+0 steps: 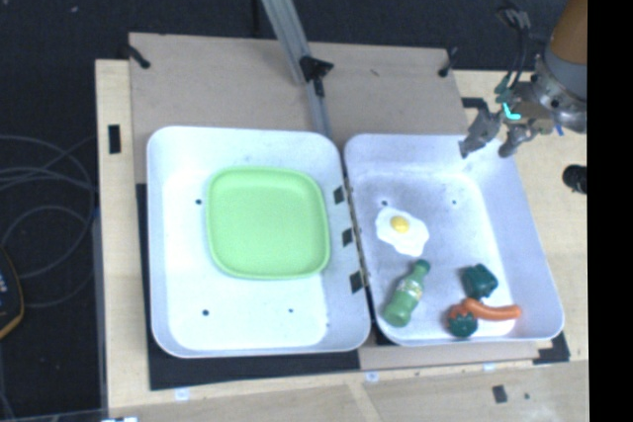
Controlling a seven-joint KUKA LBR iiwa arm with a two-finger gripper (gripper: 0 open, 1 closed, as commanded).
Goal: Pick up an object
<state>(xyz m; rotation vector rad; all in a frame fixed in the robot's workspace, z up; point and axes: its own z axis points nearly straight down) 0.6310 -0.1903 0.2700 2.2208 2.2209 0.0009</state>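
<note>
Approach step: the gripper (492, 139) hangs released and bare over the right bin's (529, 242) far corner; next it must descend onto the egg (401, 230)

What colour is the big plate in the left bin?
The plate is light green, plain with no pattern, seen clearly in the camera view.
</note>
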